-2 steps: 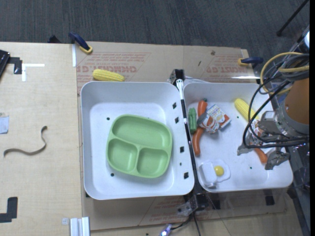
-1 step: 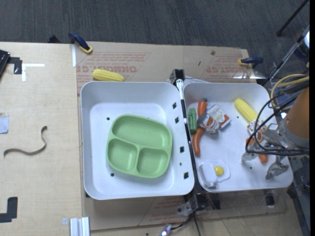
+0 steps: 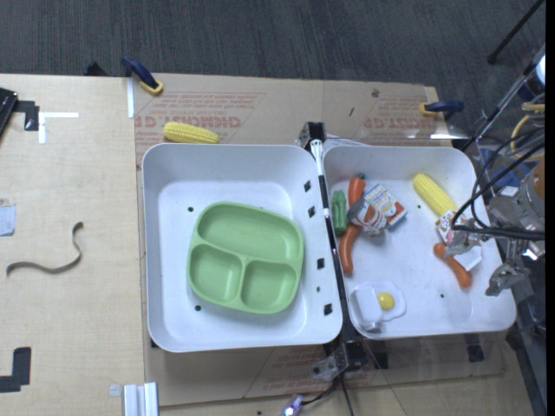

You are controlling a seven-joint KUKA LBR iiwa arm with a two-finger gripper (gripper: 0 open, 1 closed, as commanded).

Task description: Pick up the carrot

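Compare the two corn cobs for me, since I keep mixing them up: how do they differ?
One corn cob lies outside the bins on the cardboard behind the left bin; the other corn cob lies inside the right bin. The outside one lies nearly level across the view; the one in the bin slants down to the right. The outside one has nothing close by; the other lies near the gripper. Both are yellow.

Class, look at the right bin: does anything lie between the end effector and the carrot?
Nothing visible does. The end effector hangs right at the carrot, near the right bin's right side. The corn lies further back, off that path.
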